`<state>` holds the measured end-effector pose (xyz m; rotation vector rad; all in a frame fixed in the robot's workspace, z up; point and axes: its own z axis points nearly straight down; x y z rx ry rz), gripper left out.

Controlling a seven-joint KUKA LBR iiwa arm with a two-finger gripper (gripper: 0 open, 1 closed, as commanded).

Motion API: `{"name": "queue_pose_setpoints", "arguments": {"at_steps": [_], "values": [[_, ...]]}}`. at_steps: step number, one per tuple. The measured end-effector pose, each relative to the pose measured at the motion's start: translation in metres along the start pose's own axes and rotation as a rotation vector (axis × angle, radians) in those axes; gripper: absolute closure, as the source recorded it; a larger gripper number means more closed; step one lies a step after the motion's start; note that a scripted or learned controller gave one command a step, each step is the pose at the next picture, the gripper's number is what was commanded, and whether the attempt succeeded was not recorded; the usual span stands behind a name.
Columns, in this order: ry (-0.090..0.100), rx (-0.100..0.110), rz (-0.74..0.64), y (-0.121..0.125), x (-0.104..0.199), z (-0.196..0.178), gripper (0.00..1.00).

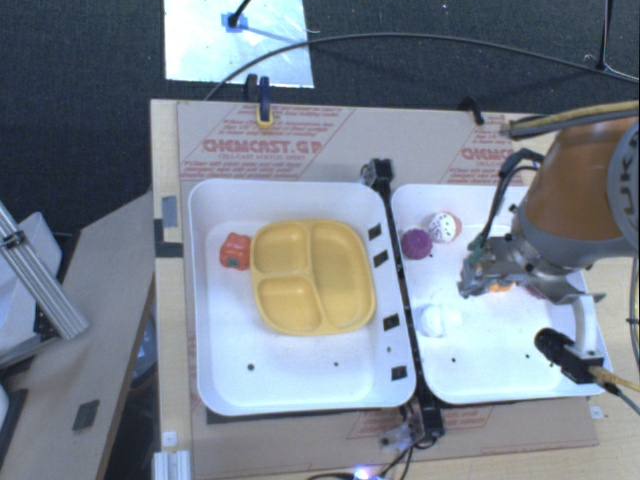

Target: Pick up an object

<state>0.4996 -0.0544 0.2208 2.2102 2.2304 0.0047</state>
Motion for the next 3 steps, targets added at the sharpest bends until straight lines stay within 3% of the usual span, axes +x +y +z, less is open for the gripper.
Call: {"name": "queue_pose_setpoints", "arguments": {"at_steps": [3], "values": [[0.002, 0.001, -0.001, 0.007, 0.156, -0.008, 1.0]]}}
